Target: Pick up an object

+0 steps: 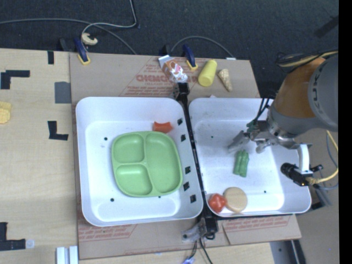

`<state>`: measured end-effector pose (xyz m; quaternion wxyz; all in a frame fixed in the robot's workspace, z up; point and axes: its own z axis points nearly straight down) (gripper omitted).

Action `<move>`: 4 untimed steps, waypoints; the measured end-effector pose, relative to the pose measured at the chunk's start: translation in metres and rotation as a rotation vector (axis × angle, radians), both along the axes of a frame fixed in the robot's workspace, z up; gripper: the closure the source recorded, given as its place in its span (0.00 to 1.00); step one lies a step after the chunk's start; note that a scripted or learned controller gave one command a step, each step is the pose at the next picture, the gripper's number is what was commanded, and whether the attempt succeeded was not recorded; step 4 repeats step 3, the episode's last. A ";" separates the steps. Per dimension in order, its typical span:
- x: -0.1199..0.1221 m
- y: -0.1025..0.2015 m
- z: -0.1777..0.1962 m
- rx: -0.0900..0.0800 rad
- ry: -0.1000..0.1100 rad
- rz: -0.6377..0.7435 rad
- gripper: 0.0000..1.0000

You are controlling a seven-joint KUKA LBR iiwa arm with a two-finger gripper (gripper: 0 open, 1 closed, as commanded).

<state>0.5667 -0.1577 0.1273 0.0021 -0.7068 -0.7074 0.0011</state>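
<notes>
My gripper (246, 143) hangs over the middle of the right bin (212, 114), its fingers spread open with nothing between them. Just below the fingertips lies a green oblong object (241, 163) on the bin floor. At the bin's front edge sit a red tomato-like piece (216, 202) and a tan round bun (236, 199), side by side. The left bin (91, 147) holds a green divided plate (146, 163) and a small orange-red piece (162, 127) behind it.
Behind the bins, on the cardboard, lie a yellow bottle-like object (207, 73), a tan cone (225, 79) and a small printed packet (172, 67). Cables run across the dark backdrop. The arm's body (305, 100) fills the right side.
</notes>
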 end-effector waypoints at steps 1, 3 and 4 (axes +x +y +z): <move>-0.026 0.007 -0.041 -0.003 -0.008 0.000 0.00; -0.015 0.066 0.057 -0.001 -0.005 0.001 1.00; -0.015 0.066 0.057 -0.001 -0.005 0.001 1.00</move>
